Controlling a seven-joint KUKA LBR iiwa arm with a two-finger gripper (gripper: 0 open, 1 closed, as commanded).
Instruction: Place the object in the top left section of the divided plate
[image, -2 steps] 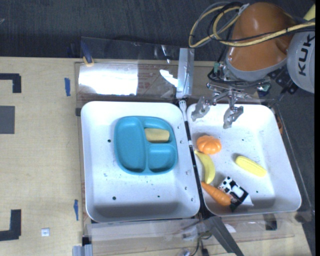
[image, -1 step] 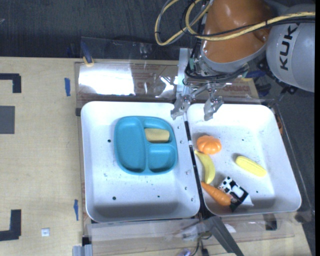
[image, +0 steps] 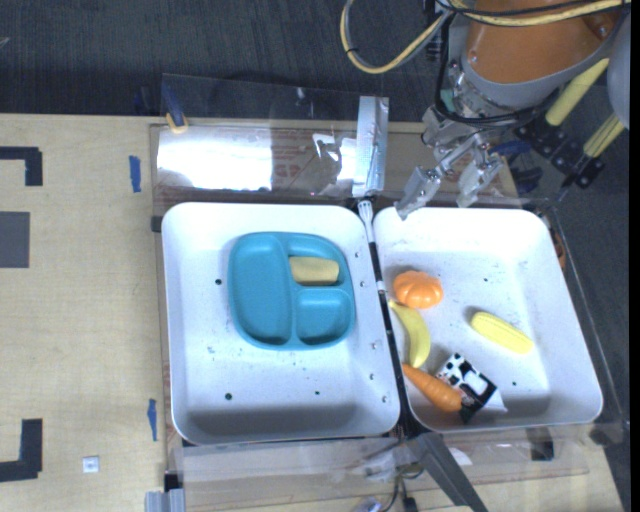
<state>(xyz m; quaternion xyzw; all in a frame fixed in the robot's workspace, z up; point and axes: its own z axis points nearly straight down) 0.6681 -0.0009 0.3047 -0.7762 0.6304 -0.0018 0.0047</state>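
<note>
tool (image: 440, 190) spread, bare (above right bin's far rim) | yellow block (image: 314, 271) in blue divided plate (image: 262, 295)

arm (image: 530, 45) cut off at top edge, carrot (image: 432, 387) tip — hidden under black-and-white toy (image: 468, 378)

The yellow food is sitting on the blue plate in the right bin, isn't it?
Not quite. The camera view shows the blue plate in the left bin, not the right one. The yellow food does sit on the plate, in one of its sections.
</note>
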